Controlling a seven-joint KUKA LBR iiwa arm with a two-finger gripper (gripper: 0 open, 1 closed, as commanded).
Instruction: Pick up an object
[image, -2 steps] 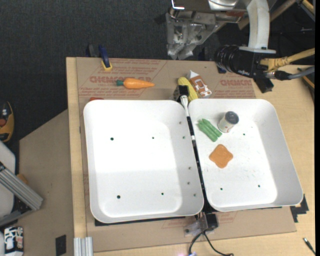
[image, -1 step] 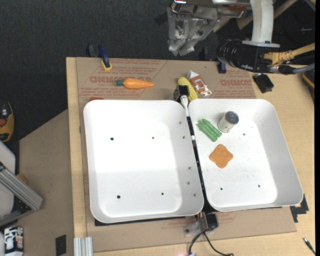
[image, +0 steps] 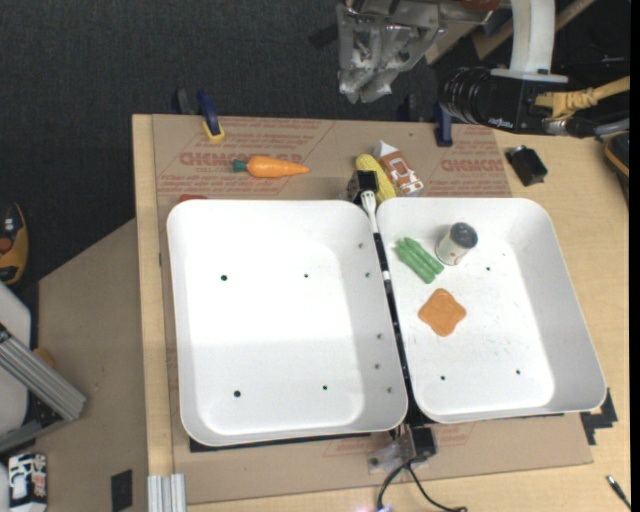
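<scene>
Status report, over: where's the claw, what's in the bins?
Claw up beyond the bins, carrying nothing. Green piece, orange piece, small grey can in right bin. Nothing blocking them.

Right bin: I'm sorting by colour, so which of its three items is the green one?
The ridged green piece at the right bin's left side. The can-like item beside it is grey and white; the flat piece below is orange.

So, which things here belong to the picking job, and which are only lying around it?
For the job:
- green piece, right bin
- orange piece, same bin
- small grey-topped jar, same bin

Lying about:
- toy carrot on the board behind the left bin
- yellow item and brown packet there too
- blue clamps
</scene>
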